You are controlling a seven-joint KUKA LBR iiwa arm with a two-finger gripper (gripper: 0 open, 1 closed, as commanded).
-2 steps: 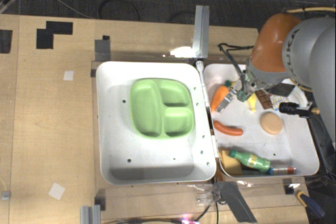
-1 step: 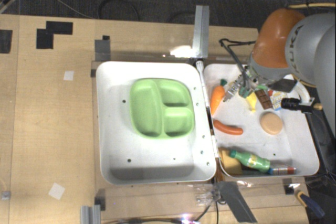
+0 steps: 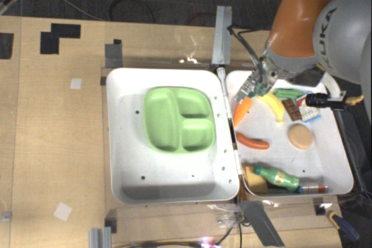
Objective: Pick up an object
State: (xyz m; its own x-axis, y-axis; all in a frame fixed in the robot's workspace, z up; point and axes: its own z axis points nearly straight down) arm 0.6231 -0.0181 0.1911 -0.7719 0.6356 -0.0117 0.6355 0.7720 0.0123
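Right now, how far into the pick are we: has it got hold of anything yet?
Done: the gripper has reached the right bin and sits at its upper left, just above the carrot and beside the banana. In hand: nothing visibly held; its fingers are too small to read. Left: grasp and lift. The sausage, bottle and green tray lie untouched.

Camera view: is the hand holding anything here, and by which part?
Cannot be told. The hand sits low over the right bin, right at the carrot's top end, but no object shows clearly between its fingers.
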